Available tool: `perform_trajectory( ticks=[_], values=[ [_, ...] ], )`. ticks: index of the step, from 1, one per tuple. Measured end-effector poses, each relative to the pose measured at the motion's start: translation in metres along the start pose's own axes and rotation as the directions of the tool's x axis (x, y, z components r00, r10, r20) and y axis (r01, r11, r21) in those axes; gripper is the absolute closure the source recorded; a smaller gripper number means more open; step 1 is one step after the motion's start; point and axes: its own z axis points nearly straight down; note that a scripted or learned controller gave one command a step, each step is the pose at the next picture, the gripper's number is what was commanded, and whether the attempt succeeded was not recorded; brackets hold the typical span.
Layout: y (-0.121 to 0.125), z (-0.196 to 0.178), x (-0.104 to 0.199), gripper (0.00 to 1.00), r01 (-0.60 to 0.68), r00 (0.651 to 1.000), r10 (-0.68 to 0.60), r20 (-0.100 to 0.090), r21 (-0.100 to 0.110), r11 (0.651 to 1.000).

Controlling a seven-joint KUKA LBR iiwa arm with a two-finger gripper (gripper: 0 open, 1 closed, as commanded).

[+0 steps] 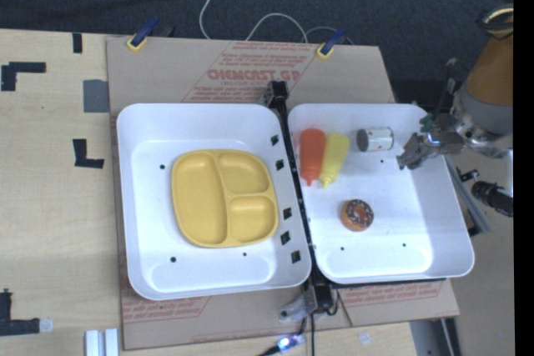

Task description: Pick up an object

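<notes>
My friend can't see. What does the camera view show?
A robot arm's tool hovers at the right bin's far right edge, near a small can. That bin also holds an orange and a yellow toy and a donut; the left bin holds a yellow tray.

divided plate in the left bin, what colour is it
Yellow: the divided plate shows best in the camera view.

The bench is seen by one fixed camera placed above it, looking down at a slant from a moderate distance. Both white bins [133, 179] are taken in whole. The gripper [415, 152] is seen at the right, and everything else is framed to its left.
</notes>
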Motion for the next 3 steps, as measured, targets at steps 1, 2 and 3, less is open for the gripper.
perform_trajectory(
  ticks=[1, 2, 3],
  values=[
    [0.001, -0.047, 0.0, 1.0, 0.0, 1.0, 0.0, 0.0, -0.001, 1.0],
    [-0.007, -0.047, 0.063, 1.0, 0.004, 1.0, -0.004, -0.003, 0.004, 1.0],
    [-0.019, -0.036, 0.109, 1.0, 0.003, 1.0, -0.003, -0.002, 0.006, 1.0]
  ],
)
